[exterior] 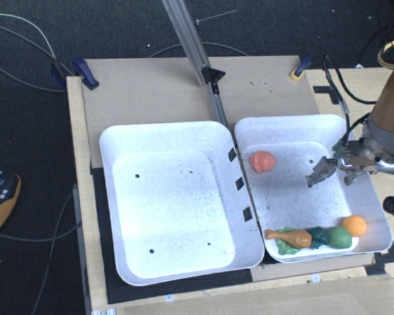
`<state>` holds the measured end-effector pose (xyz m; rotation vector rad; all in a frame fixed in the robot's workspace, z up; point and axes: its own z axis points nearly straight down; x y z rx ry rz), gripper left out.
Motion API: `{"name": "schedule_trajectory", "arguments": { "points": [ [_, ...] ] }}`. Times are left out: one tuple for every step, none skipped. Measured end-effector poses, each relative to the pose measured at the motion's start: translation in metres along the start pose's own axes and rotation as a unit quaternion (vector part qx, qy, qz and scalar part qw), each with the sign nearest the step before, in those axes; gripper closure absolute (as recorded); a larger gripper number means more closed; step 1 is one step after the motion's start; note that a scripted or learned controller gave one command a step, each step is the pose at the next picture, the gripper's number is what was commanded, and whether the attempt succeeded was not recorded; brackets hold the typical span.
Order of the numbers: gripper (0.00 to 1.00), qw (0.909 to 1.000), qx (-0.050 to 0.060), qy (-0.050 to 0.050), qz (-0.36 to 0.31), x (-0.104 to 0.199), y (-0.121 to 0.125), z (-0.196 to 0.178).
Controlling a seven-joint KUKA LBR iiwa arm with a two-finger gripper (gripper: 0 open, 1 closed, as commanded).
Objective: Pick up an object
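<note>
Orange ball (354, 226) near front rim; fingers (322, 172) seemingly open, w/o load.

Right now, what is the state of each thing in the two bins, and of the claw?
Claw: open, holding nothing, above the right bin.
Pink ball: resting apart, far side.
Orange ball: resting in the near corner.
Green ball: beside the orange ball.
Drumstick toy: lying flat at the near wall.

Two shallow white plastic bins (162, 139) speckled with tiny dark dots are seen on a tan surface (146, 90). A round pink ball (263, 161), a round orange ball (354, 226), a green lump (340, 238) and a brown drumstick toy (288, 235) are seen.
</note>
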<state>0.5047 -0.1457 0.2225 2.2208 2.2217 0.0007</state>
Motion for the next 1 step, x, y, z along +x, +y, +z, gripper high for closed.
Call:
{"name": "schedule_trajectory", "arguments": {
  "points": [
    [0.0,1.0,0.004,0.001,-0.002,0.0686,-0.0201,0.0931]
  ]
}}
